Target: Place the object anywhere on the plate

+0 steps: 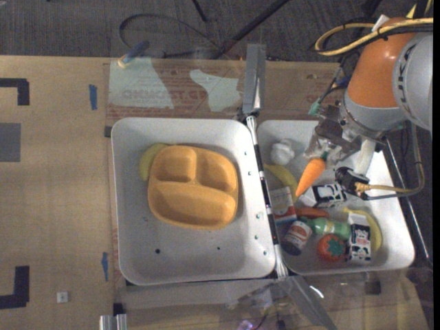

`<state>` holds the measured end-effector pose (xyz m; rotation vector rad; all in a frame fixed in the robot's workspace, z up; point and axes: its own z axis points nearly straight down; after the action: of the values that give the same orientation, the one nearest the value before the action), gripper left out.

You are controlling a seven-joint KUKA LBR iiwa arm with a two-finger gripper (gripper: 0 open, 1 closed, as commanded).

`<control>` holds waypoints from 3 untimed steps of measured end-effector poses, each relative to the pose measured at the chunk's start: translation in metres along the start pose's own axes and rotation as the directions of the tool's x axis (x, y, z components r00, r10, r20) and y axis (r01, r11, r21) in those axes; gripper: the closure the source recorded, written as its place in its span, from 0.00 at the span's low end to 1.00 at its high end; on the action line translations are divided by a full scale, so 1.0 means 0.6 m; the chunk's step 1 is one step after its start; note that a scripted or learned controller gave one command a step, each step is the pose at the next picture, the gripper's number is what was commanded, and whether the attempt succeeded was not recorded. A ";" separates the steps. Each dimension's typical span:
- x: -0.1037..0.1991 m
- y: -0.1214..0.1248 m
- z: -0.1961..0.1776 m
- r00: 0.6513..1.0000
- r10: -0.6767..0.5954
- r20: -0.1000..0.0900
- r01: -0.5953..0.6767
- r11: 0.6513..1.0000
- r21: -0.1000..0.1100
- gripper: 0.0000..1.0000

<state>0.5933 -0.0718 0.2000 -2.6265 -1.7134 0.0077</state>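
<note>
Pincer (323,151) over right bin (402,243) on tan bench (55,205).

Probably robotics lab: taped bench (55,184), tripod legs (268,16), cables (350,33).

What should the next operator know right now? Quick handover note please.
Gripper: over the right bin, at the leafy end of the toy carrot; finger state unreadable, grasp unconfirmed.
Orange plate: in the left bin, nothing on it; a yellow item peeks out from under its left edge.
Other toys, including a milk carton, lie in the right bin.
Done: nothing placed yet.
Left: secure an object, carry it left, set it on the plate.
</note>
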 end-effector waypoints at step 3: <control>-0.069 -0.051 0.003 0.987 0.159 0.003 -0.159 0.987 0.009 1.00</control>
<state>0.5486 -0.0976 0.1986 -2.7496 -1.4964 0.0194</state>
